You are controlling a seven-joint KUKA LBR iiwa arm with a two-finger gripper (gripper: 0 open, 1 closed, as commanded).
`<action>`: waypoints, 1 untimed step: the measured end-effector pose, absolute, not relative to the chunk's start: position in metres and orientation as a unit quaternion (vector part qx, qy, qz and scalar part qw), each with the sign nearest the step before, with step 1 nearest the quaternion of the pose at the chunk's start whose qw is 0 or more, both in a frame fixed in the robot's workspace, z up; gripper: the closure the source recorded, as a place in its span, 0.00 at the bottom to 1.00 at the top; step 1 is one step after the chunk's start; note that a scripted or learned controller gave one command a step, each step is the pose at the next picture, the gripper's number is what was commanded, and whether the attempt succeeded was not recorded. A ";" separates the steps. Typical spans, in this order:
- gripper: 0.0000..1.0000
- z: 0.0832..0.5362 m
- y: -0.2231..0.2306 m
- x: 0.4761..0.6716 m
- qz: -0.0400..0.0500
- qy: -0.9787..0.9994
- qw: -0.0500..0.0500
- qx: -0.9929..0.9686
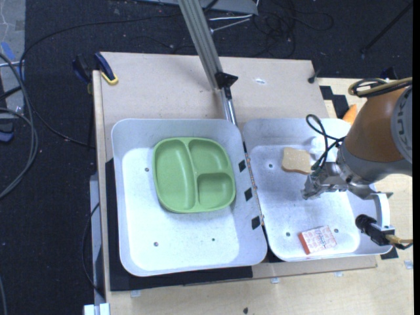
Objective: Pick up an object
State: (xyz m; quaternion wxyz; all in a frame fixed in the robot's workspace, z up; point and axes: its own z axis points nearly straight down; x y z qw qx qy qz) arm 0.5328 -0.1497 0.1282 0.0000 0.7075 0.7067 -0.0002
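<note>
A tan, bread-like slice [296, 160] lies in the right bin [275, 241], near its far side. A small red and white packet [317, 239] lies flat near that bin's front edge. My gripper [312, 190] hangs low over the middle of the right bin, just in front and to the right of the tan slice and behind the packet. Nothing shows between its tips. The grey arm with its orange band [377, 126] reaches in from the right.
A green three-compartment plate [194, 174] sits in the left bin [131, 241]. A slanted metal pole [205, 38] crosses the back of the bench toward the seam between the bins. A blue and yellow clamp [105, 69] grips the bench's far left corner.
</note>
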 end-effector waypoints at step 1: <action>1.00 0.190 -0.155 0.532 0.001 0.707 0.003 0.707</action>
